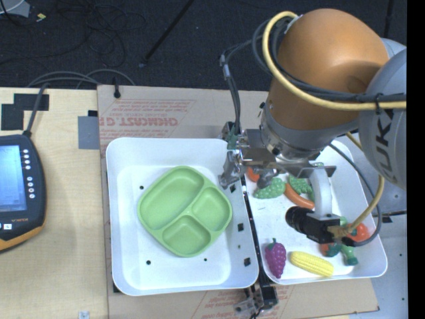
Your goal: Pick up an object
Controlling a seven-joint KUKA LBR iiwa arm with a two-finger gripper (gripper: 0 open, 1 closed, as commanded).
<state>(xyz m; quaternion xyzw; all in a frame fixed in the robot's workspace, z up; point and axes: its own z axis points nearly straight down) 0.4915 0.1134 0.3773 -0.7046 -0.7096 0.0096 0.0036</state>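
Camera view, from above at a slant.

- Two white bins side by side on a cardboard sheet on the table.
- Left bin: one green divided plate, lying flat near the middle.
- Right bin: toy foods. Purple grapes at the near edge, yellow corn just beside them. Orange carrot and a green leafy piece toward the far left corner. A red piece near the right wall.
- Arm low over the right bin's far left corner. Gripper sits at the wall between the bins. Spread or pressed together: cannot tell, wrist blocks it. Nothing seen held.
- Handheld control unit on the table, well left of the bins.
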